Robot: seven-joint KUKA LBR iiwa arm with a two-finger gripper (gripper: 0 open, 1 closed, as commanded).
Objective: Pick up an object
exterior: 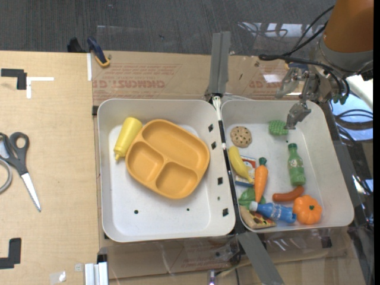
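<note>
The gripper hangs over the far part of the right bin, reaching in under the orange-banded wrist. How its tip stands cannot be made out at this slant: the metal there reads as one dark shape, and nothing is seen held in it.

The relation that matters is a short one. The nearest thing is a small green toy, lying just beside the tip, toward the left bin and a shade nearer the camera. It looks squat, with no clear long axis, so a grasp on it would probably need little turning of the wrist, mainly a small sideways shift and a drop.

The next candidate is the green bottle, which lies almost straight toward the camera from the tip, near but not touching. Its long axis runs roughly away from the camera, cap end closest to the gripper (so closing across its width would be the likely choice).

Farther off in the same direction sit a red sausage and an orange pumpkin; a cookie, a banana and a carrot lie farther toward the left bin. My judgement is that the green toy is the cheapest target, since it asks for the least travel.
</note>
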